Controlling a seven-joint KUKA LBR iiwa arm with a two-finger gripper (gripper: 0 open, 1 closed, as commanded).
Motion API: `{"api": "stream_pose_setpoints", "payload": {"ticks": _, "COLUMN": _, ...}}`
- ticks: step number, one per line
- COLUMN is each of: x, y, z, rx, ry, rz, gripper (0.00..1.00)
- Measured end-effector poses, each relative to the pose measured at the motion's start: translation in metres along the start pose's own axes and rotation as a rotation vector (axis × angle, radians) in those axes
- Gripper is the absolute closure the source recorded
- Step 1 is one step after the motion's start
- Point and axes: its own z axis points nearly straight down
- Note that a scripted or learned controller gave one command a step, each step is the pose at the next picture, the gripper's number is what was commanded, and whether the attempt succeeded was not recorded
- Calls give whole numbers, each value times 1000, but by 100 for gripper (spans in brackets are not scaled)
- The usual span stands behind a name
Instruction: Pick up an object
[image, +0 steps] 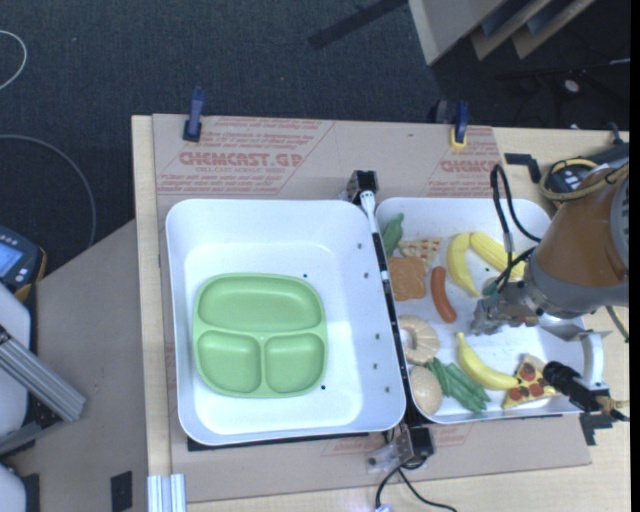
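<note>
The right bin (520, 212) holds several toy foods. A yellow banana pair (468, 258) lies at the back, with a red sausage (442, 294) and a slice of toast (408, 278) to its left. A second banana (484, 366) lies toward the front, and a pizza slice (528, 382) is at the front right. My gripper (488, 316) reaches in from the right and hangs low over the bin floor, between the two bananas and just right of the sausage. No object shows in its grasp.
The left bin (190, 225) holds a green divided plate (260, 333). A waffle (424, 247), a green leafy piece (391, 232), a bagel (417, 338) and green beans (458, 385) also crowd the right bin. Black clips (362, 186) join the bins.
</note>
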Motion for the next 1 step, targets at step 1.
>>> {"api": "stream_pose_setpoints", "payload": {"ticks": 1, "x": 59, "y": -10, "z": -110, "rx": -5, "ry": 2, "rz": -9, "gripper": 100}}
